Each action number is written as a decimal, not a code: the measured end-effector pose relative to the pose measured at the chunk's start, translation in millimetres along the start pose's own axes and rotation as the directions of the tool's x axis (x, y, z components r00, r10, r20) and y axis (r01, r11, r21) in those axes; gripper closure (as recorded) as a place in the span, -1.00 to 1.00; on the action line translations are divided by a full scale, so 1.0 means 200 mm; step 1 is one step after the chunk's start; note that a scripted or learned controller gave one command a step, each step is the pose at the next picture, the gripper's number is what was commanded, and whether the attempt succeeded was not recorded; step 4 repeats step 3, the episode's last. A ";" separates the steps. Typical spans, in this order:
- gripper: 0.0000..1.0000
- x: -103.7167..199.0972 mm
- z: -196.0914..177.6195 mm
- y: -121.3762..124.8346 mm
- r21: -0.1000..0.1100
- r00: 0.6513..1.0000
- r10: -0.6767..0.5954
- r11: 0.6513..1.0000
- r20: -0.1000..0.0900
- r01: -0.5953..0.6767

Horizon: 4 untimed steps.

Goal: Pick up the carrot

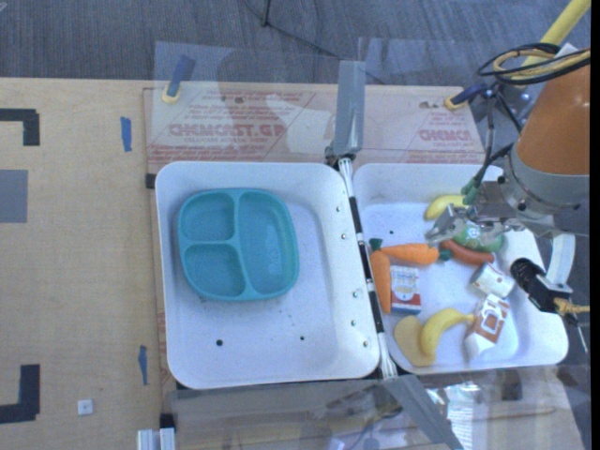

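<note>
Carrot: the carrot (409,253) lay in the right bin (553,345), near its left wall, pointing left to right, its thick end towards the jaws.
Jaws: the gripper (454,225) hung low over the right bin, just right of the carrot's thick end; whether the jaws were released or clenched could not be told, and nothing showed between them.
Arm: the grey arm with its orange band (560,125) reached in from the right, over the bin's far right part.
Neighbours: a second orange piece (381,281) lay along the left wall, touching or almost touching the carrot; a small carton (405,289) sat just near of the carrot; a banana (441,328) lay nearer still; a yellow item (441,204) and a red-and-green item (472,249) lay by the gripper.
Left bin: the left bin (187,345) held a teal divided plate (238,244).
Risk: the clutter was tight, so the jaws could probably close on the red-and-green item instead, or nudge the carrot against the wall.
Risk, grip: a grasp at the carrot's tapered end might slip, in my judgement.
</note>
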<state>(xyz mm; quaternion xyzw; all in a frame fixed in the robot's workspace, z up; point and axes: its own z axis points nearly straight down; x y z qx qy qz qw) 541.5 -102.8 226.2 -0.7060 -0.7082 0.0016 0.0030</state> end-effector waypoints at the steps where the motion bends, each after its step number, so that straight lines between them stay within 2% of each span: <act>1: -1.00 0.03 0.61 0.07 -0.012 0.997 0.076 0.997 0.002 -0.076; 2: 1.00 0.03 0.57 0.06 -0.011 0.997 0.081 0.997 -0.001 -0.081; 3: 1.00 0.37 0.22 -0.16 -0.003 0.973 0.232 0.973 0.001 -0.232; 4: 1.00 0.37 0.22 -0.16 -0.003 0.973 0.232 0.973 0.001 -0.232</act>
